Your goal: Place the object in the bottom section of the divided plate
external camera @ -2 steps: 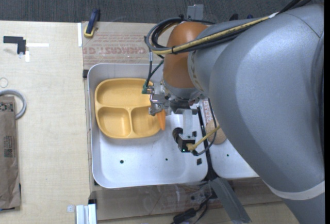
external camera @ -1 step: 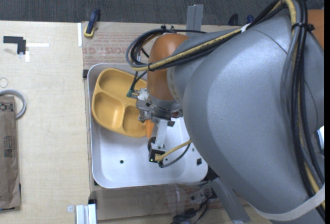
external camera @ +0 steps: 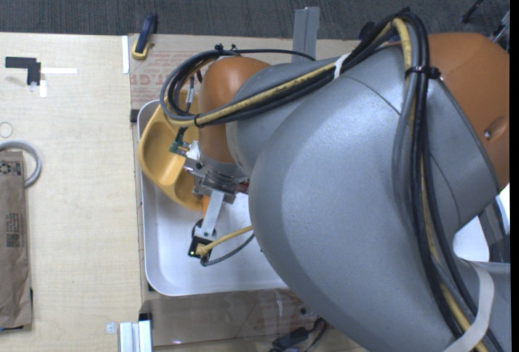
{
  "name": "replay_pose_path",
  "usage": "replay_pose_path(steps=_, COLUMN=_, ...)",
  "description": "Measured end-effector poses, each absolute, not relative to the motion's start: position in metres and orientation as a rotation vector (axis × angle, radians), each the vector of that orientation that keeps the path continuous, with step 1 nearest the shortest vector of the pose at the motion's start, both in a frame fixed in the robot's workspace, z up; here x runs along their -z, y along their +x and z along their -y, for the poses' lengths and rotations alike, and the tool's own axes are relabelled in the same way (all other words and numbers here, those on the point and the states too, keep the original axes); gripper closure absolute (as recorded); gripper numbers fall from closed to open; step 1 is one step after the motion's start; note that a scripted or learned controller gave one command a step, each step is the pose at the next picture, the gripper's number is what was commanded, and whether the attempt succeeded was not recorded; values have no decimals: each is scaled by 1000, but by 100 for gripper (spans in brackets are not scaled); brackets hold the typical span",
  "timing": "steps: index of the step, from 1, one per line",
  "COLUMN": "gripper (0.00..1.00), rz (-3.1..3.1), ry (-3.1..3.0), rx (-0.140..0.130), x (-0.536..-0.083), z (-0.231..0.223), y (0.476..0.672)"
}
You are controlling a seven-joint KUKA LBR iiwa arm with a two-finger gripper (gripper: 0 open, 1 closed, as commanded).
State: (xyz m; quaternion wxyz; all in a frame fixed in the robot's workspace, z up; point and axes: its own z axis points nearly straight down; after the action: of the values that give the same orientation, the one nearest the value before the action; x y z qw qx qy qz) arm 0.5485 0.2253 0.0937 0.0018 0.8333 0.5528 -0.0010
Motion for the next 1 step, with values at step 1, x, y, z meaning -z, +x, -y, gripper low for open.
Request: replay_pose_path(steps=1, gripper=100, rz=-1047, ry=2960, rx=8, x=-135, z=-224, y=538)
